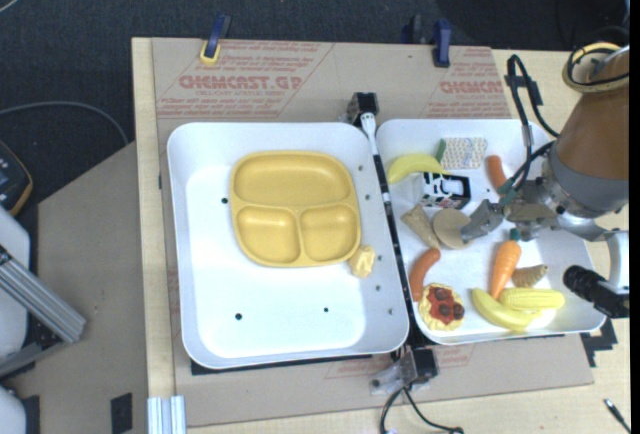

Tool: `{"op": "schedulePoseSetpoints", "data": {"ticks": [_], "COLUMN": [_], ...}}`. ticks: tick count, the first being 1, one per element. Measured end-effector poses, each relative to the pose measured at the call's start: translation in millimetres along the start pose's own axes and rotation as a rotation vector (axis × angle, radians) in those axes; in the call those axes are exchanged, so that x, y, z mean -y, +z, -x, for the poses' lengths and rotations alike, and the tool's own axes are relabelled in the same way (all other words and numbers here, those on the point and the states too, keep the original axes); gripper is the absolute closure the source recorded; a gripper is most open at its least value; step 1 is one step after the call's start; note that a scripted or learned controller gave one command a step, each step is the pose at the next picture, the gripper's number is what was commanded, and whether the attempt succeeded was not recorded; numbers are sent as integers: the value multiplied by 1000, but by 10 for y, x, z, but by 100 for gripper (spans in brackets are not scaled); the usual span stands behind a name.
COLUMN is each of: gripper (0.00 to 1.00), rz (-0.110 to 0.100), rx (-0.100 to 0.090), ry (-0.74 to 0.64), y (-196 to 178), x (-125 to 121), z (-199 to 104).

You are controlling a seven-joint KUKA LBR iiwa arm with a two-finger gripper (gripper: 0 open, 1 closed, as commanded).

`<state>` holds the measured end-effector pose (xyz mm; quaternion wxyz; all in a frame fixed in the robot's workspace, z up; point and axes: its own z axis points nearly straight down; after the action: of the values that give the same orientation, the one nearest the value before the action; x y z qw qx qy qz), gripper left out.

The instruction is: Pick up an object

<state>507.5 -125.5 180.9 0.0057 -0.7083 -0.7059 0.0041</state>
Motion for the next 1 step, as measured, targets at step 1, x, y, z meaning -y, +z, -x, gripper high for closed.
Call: {"op": "schedulePoseSetpoints", "data": {"ticks": [1], "gripper": [0], "rz": [14], "rx": [2], "ry": [-3], "y": [-67], "x": [-32], "z": [-2]}}
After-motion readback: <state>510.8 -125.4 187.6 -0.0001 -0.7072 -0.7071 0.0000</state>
